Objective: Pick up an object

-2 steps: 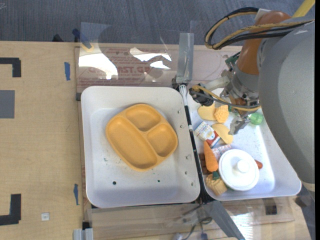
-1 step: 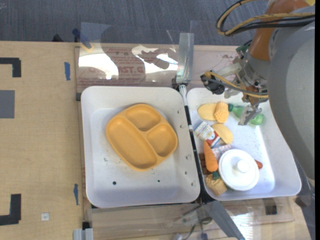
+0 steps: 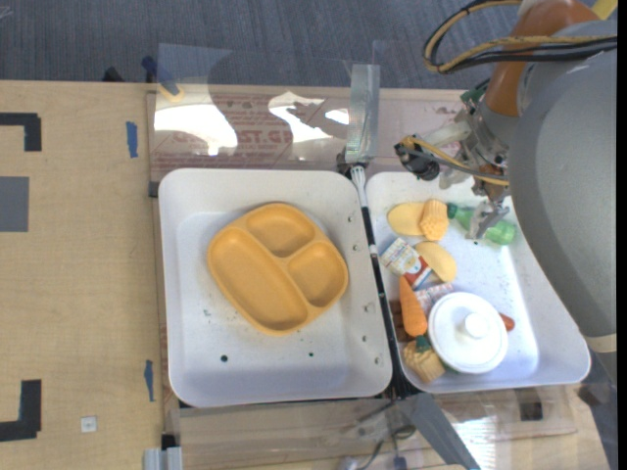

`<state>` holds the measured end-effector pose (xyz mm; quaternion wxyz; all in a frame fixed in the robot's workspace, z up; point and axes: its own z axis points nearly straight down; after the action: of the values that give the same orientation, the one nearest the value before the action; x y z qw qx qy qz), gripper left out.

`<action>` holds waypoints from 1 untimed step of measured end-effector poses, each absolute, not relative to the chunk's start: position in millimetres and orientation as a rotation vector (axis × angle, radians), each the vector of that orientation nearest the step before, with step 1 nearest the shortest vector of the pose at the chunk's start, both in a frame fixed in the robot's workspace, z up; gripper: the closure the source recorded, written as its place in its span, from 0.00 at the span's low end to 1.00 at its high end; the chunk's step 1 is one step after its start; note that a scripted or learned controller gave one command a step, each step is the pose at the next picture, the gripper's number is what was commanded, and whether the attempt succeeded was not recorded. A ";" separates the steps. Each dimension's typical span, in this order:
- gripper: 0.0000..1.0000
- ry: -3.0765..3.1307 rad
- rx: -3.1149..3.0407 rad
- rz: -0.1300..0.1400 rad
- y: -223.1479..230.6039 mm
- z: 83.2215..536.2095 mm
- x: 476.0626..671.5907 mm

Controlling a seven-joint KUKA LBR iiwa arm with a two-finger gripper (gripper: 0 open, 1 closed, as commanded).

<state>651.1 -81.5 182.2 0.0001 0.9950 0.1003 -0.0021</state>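
grey arm [image 3: 573, 164] reaches in, gripper [image 3: 483, 218] pointing down.

Yellow-orange divided plate [image 3: 278, 265] in left white bin [image 3: 186, 351]. Right white bin [image 3: 549, 346]: white lidded pot [image 3: 469, 332], orange carrot [image 3: 412, 308], green item [image 3: 499, 231], yellow pieces [image 3: 419, 219]. Grey arm [image 3: 573, 164], orange band [image 3: 534, 42].

Two bins sit side by side on the desk [image 3: 69, 262]. The left bin [image 3: 186, 360] holds a divided plate [image 3: 277, 265] at its centre. In the right bin [image 3: 549, 351], a lidded pot [image 3: 470, 333] lies toward 6 o'clock, a carrot [image 3: 411, 309] at its 9 o'clock, a corn cob [image 3: 433, 218] toward 11 o'clock, and a bottle [image 3: 495, 229] at 12 o'clock beneath the gripper [image 3: 482, 215].
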 end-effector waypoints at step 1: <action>0.00 0.324 3.129 0.000 -19.6 184.5 653.2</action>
<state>653.2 -19.6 184.5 -0.0020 0.9947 0.1032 -0.0002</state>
